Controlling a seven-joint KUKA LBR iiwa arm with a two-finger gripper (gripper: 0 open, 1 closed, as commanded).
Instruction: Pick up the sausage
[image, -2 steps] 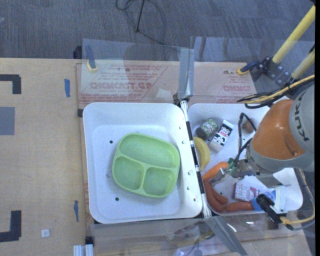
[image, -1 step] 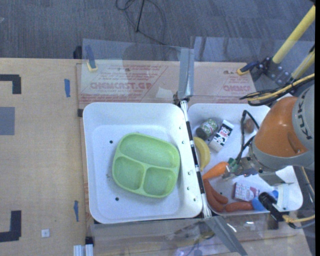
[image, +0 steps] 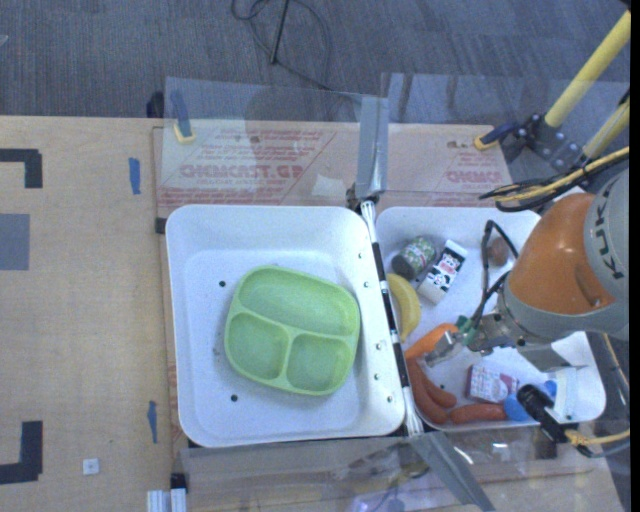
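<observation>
A reddish-brown sausage (image: 428, 390) lies curved along the left wall of the right bin (image: 392, 222), near its front corner. A second sausage piece (image: 479, 411) stretches rightward from it along the front wall. My gripper (image: 468, 336) hangs over the middle of that bin, just above and behind the sausages. It is right beside the tip of an orange carrot (image: 432, 341). Nothing shows between the gripper and the sausages, which rest on the bin floor.
The right bin also holds a yellow banana (image: 405, 303), a cow-patterned carton (image: 443, 272), a dull green ball (image: 418, 251), a pink-and-white packet (image: 492, 383) and a blue item (image: 515, 406). A green divided plate (image: 292, 328) lies in the left bin (image: 190, 300).
</observation>
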